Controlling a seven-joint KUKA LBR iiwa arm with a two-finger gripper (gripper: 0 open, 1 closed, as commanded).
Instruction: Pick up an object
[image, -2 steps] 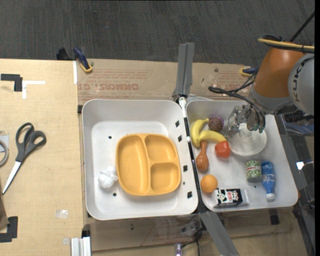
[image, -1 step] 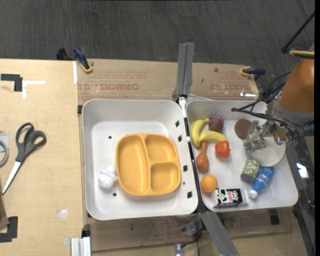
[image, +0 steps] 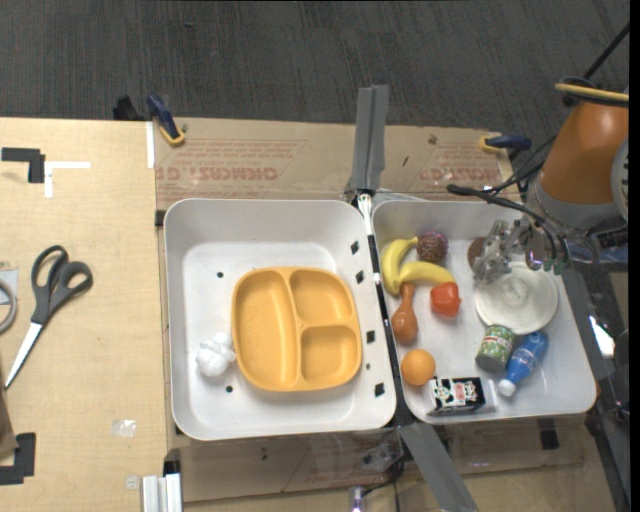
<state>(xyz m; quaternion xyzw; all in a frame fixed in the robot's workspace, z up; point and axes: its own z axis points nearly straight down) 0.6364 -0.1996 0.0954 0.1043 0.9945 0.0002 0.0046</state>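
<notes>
Hovering over the right bin, the gripper sits just above the white plate; can't tell how the jaws stand. Landmark = plate. Green can touches its lower edge, blue bottle just beside that. Left of plate: red pepper, banana, dark fruit. Orange and carton lie below-left. Open floor right of plate, near the bin wall.

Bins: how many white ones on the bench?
2. The left bin holds a yellow tray and a white lump. The right bin holds the food items, with the claw above it.
</notes>
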